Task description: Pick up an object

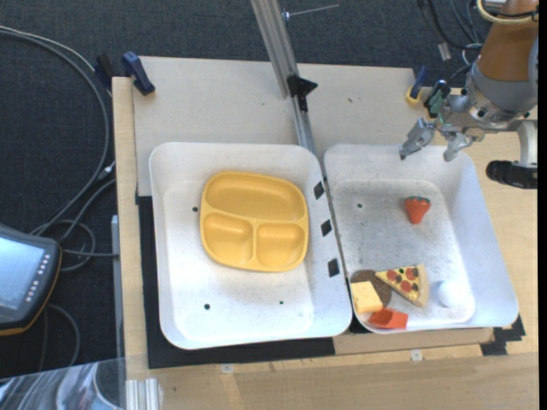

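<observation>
A small red strawberry toy [416,209] lies alone in the upper middle of the right bin [479,229], well apart from the cluster along the bin's lower edge: a pizza slice [404,283] with red dots on its topping, a yellow cheese-like block [366,296] just left of it, a dark brown piece [373,278] partly covered by both, an orange-red piece [390,319] at the very rim whose shape is hard to make out, and a white egg-like ball [450,294] that nearly blends into the bin's wall. The gripper [434,144] hangs over the bin's upper rim at the upper right of the frame, its two fingers spread apart with nothing between them, above and clear of the strawberry. The arm [506,54] behind it is cut off by the frame's top and right. In the left bin [171,229] sits a yellow divided plate [254,220] with three compartments.
</observation>
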